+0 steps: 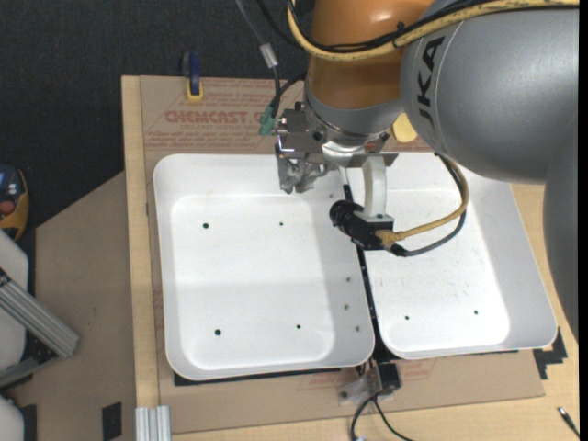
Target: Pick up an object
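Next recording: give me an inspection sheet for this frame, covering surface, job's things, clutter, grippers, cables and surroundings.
Surface: left bin and right bin side by side on a brown board.
Job's things: nothing seen to pick up.
Clutter: blue-and-yellow clamp on the board's far edge.
Grippers: gripper over the left bin's far right corner; finger state unclear.
Cables: yellow cable loops over the right bin; black cable runs up from the wrist.
Surroundings: metal rail at left.

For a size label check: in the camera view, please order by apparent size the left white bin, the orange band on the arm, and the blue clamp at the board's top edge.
1. Left white bin
2. Orange band, though it is nearer the camera, so it looks enlarged
3. Blue clamp
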`<state>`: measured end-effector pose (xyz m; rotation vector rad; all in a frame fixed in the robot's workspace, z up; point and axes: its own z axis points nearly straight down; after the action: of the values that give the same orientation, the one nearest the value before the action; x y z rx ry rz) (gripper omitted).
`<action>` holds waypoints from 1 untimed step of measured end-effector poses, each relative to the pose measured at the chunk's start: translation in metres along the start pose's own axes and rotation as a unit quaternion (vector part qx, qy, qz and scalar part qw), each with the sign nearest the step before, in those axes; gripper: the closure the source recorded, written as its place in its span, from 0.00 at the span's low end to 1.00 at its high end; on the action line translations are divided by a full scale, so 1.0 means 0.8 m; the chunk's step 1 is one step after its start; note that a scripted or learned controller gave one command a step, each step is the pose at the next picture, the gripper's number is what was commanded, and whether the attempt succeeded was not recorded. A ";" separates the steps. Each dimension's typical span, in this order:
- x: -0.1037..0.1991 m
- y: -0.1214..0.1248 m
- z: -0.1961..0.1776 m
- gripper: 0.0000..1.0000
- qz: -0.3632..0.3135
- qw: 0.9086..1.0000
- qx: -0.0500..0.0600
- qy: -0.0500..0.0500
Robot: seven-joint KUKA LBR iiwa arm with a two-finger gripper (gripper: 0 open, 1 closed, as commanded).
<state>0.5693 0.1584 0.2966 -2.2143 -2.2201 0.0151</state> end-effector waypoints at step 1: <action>0.030 0.047 0.061 1.00 0.000 1.000 -0.003 0.001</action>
<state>0.6061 0.1826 0.2470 -2.2174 -2.2210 0.0078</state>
